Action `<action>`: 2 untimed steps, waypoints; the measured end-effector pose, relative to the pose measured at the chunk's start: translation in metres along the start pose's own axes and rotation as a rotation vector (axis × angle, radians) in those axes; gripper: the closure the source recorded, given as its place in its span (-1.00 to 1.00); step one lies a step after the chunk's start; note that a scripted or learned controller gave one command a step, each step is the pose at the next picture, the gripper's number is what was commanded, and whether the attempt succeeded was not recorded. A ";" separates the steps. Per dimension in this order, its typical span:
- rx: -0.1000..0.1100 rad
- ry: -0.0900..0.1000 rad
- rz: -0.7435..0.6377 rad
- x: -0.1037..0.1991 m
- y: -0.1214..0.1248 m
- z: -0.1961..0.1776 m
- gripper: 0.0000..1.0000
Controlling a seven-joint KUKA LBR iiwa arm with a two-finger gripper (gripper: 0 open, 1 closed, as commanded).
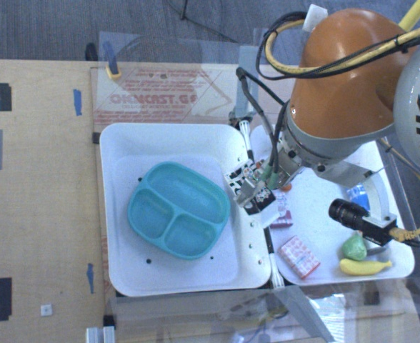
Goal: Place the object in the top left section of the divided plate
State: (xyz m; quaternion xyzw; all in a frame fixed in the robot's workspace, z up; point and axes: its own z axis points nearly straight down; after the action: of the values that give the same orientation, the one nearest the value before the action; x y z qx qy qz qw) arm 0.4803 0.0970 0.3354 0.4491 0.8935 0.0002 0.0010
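The tool (256, 191) is seen above the bins' shared rim; its grip cannot be told. The divided plate (179, 209) lies leftward.

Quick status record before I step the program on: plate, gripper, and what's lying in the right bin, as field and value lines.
plate: teal divided plate in the left bin, three sections, nothing in any of them
gripper: gripper over the rims where the two bins meet, just right of the plate
held object: cannot tell
right bin: pink checkered block, yellow banana, green item, blue item, small packet
task state: not yet done
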 end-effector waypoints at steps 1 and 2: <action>0.003 0.002 0.009 0.030 0.020 0.088 1.00; 0.003 0.003 -0.145 0.051 0.037 0.115 1.00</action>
State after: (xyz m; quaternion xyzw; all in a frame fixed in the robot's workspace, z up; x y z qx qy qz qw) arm 0.4796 0.1597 0.2199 0.3832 0.9237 -0.0006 -0.0011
